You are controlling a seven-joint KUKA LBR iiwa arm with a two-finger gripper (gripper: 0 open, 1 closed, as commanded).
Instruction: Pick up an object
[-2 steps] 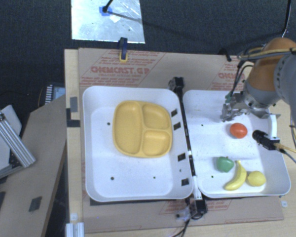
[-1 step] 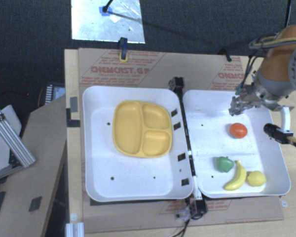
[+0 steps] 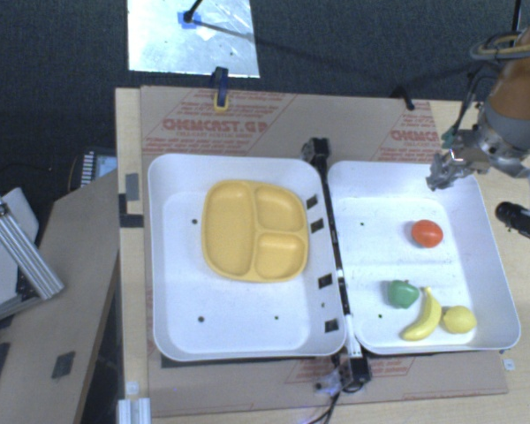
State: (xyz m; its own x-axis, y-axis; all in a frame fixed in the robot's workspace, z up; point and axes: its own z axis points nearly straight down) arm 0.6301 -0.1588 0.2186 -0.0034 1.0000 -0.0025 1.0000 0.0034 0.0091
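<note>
In the right bin (image 3: 371, 237) lie a red tomato (image 3: 427, 233), a green pepper (image 3: 403, 294), a yellow banana (image 3: 424, 316) and a yellow lemon (image 3: 458, 319). My gripper (image 3: 443, 173) hangs at the bin's far right corner, above and a little right of the tomato, well apart from the fruit. Nothing shows between its fingers. The arm's orange band sits above it at the right edge.
The left bin (image 3: 172, 263) holds a yellow divided plate (image 3: 253, 230). A black hinge strip (image 3: 329, 246) runs between the bins. Brown cardboard (image 3: 247, 122) lies under both. A shiny metal sheet (image 3: 193, 25) sits at the back.
</note>
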